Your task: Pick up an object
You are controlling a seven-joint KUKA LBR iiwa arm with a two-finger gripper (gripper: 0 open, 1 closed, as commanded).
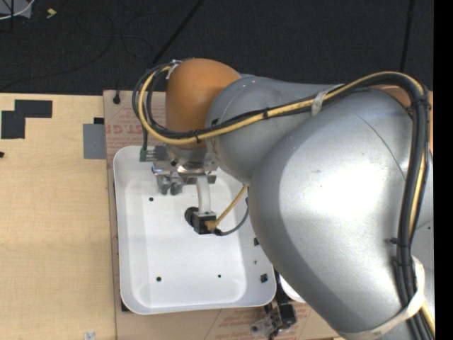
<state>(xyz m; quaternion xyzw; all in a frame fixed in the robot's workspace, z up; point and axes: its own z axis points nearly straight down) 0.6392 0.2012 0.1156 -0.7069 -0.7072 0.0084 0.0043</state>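
The gripper is seen low over the far end of the white bin, close to that bin's back wall, and whether it is open or closed cannot be told from this slant; nothing is seen held in it. The object to be picked cannot be made out; it is judged to be hidden, if anywhere, beneath the gripper or under the bulk of the arm. A few dark specks are dotted over the bin floor, too small to be called things or fixings. Handling can therefore only be guessed at: anything concealed in so small a shadow would be judged small and light, likely to slide on the smooth white floor, and best taken across its narrowest width and squarely from above. The arm is swept in from the right, its thick grey link spread across the lower right of the view; the orange band is turned toward the camera above the wrist, and the wrist is pointed steeply down into the bin, beside the pale bench.
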